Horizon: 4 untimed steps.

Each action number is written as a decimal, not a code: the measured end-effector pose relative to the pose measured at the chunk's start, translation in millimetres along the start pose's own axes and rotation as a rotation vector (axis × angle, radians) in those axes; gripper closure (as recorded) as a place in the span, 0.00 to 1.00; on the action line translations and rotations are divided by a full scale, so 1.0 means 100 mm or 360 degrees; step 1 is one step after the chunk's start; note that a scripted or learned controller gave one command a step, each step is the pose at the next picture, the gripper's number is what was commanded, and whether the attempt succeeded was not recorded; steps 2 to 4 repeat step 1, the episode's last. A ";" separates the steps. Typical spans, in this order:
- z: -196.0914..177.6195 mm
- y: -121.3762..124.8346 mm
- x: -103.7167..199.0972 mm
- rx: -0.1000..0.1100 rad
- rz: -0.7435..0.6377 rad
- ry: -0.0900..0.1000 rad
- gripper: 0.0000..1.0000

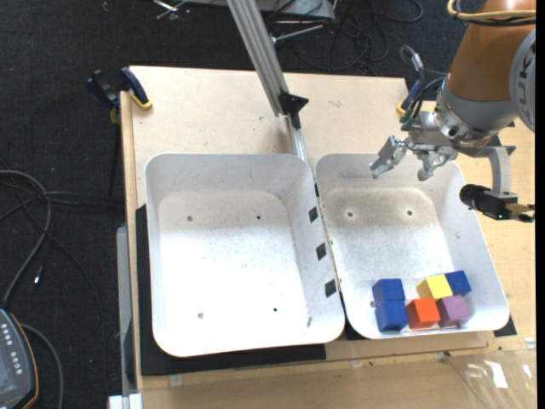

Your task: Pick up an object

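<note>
Wooden counter (213, 109) with two white bins side by side. Left bin (162, 228) and right bin (477, 228), rims touching along the middle. Gripper (407, 164) above the far end of the right bin, fingers spread apart, nothing between them. Grey arm (477, 113) with its orange band (490, 41) coming in from the right, tilted over the bin's far right corner. Cluster of blocks at the near end of the right bin, well apart from the gripper: two blue blocks (390, 303) stacked or pressed close at the left, an orange block (423, 313) just beside them, a yellow block (438, 286) behind it, a purple block (455, 310) to its right, and another blue block (458, 281) at the back right, all touching or nearly so. Slanted metal rail (255, 45) crossing the far edge of the counter toward the gap between the bins. Blue-and-yellow clamp (123, 88) on the counter's far left corner. Dark floor with cables (34, 194) around.
</note>
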<state>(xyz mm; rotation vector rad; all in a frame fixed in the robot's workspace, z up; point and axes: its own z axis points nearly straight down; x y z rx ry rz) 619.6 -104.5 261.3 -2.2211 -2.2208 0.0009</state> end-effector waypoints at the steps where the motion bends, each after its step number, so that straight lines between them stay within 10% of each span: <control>1: 1.25 -0.38 -0.51 0.0013 0.0007 0.0000 0.00; 4: 1.25 -0.38 -0.51 0.0013 0.0007 0.0000 0.00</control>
